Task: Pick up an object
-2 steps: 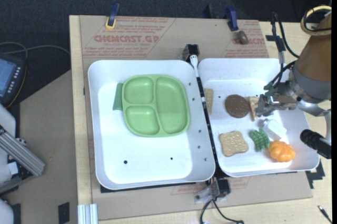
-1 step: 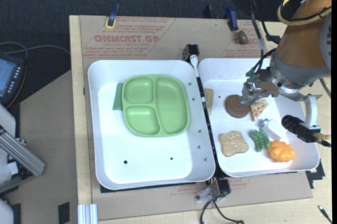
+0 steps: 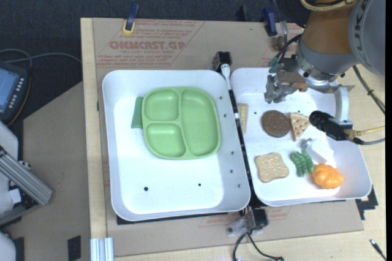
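Though hung over the far end of the right bin [image 3: 358, 162], gave little away: impossible to call the tool [image 3: 277, 87] spread or pressed together. Lay just below it in view, flat on the bin floor: a brown disc [image 3: 276, 124], taken as the nearest candidate, with a pizza slice [image 3: 299, 125] just beside its right edge. Looked like toy food — judged light, stiff, smooth, not fragile. Sat low and thin, so offered little edge to catch; probably best taken across its width from straight above, clear of the slice. Seemed likely to skid on the slick white plastic if nudged off-centre. Shared the bin with a cracker [image 3: 271, 166], a green piece [image 3: 301, 163] and an orange piece [image 3: 327, 176], all nearer the front and apart from the disc. Alongside, in the left bin [image 3: 122, 149], carried a green plate [image 3: 180, 122]. Rested, both bins, on a cardboard-topped desk [image 3: 98, 51] — dark floor beyond.
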You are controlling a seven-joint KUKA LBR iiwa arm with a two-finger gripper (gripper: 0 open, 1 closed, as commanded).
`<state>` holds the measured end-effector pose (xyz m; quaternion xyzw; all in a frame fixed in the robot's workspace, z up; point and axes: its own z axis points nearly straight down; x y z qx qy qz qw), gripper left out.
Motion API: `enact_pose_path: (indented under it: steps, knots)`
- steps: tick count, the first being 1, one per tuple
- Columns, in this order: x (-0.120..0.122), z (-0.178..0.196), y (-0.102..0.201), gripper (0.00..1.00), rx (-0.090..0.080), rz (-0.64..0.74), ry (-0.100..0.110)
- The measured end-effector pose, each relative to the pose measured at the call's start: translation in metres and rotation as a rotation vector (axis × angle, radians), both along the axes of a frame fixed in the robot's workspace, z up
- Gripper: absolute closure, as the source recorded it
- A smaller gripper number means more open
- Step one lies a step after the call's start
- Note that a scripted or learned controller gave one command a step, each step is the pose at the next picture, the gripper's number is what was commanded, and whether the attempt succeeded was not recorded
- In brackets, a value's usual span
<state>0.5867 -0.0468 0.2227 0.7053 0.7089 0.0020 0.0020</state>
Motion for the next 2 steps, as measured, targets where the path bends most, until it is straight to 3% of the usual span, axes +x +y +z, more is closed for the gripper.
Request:
enact_pose_path:
  steps: [1,2]
  knots:
    - [0.043,-0.005,0.044,1.00,0.001,0.001,0.000]
    - [0.054,0.013,0.062,1.00,0.000,-0.002,0.000]
